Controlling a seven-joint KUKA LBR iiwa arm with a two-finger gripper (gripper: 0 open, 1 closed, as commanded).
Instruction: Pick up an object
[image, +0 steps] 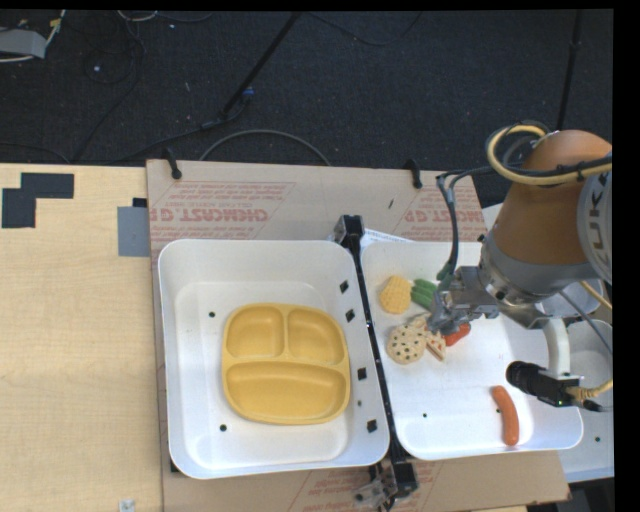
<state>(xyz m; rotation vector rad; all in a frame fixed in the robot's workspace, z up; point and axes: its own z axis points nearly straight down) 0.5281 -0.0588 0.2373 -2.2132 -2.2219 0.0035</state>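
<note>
Gripper (447, 325) low amid cookie (405, 345), corn (396, 294), sausage (508, 415).

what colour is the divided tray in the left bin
Yellow; the divided tray shows plainly in the camera view.

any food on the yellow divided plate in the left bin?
No, the yellow plate lies bare in the left bin; the cookie and sausage are in the right bin.

L bin (190, 300): divided plate (286, 361) in centre.
R bin (470, 440): corn (396, 294), cookie (405, 344) near divider; hot dog (508, 415) at front R.
Gripper (447, 322): over R bin, just R of cookie.
</note>
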